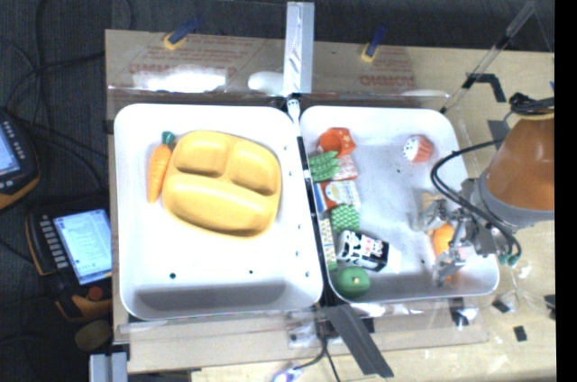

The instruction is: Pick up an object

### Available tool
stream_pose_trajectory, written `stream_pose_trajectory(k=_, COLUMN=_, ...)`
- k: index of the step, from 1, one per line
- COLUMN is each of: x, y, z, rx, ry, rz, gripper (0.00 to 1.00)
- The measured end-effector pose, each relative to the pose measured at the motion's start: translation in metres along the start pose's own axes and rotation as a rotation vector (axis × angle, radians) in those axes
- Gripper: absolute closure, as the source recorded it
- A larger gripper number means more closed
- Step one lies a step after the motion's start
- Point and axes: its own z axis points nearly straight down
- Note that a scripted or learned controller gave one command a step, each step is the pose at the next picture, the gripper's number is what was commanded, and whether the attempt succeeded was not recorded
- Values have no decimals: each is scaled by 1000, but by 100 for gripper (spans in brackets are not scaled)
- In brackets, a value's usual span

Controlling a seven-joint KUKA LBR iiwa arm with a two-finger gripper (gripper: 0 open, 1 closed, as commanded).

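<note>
My gripper (440, 241) is low in the right bin (388, 130), near its front right corner, on the grey arm with the orange band (530, 166). Its fingers stand apart, one on each side of a small orange object (442, 235) that lies on the bin floor. The gripper is open and grips nothing. Other objects in this bin: a red fruit (335, 140), a small white-and-red ball (414, 150), green patterned packets (324, 165), a black-and-white cow-patterned box (361, 250) and a green apple (351, 281).
The left bin (135, 281) holds a large yellow divided tray (222, 182) and a toy carrot (159, 168) at its left side. A black cable (442, 177) loops from the arm over the right bin. The bin divider (305, 191) runs down the middle.
</note>
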Motion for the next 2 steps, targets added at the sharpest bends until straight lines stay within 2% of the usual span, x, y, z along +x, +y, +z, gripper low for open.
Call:
stream_pose_trajectory(k=1, x=-2, y=0, z=-11, rx=1, ry=-3, rz=0, gripper=100)
stream_pose_trajectory(k=2, x=-2, y=0, z=-11, rx=1, ry=-3, rz=0, gripper=0)
